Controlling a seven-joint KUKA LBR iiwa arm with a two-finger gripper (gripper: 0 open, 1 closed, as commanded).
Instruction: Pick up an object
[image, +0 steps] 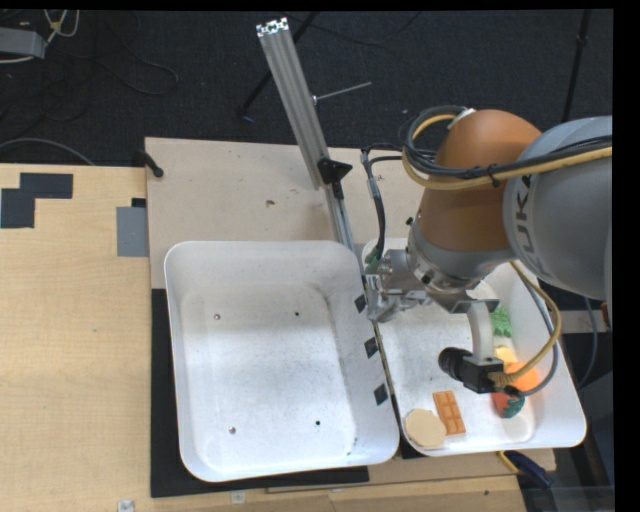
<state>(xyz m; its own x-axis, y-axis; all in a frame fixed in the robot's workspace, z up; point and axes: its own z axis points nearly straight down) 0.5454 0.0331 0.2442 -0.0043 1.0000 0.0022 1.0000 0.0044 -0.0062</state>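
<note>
Two white bins sit side by side, left bin (200, 300) and right bin (562, 428). The grey-and-orange arm (480, 190) hangs over the right one, gripper (383, 297) at its upper-left corner, grip impossible to tell. Tan disc (427, 429) and orange block (449, 411) lie along its lower edge.

White bin (250, 300), orange block (449, 412) (perhaps gridded)

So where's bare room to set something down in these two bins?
Left bin: nearly its whole floor is bare, wall to wall. Right bin: a bare strip along its wall nearest the left bin, above the tan disc. Its lower right corner is crowded: disc, orange block, red and green piece, with the arm hanging over it.
</note>
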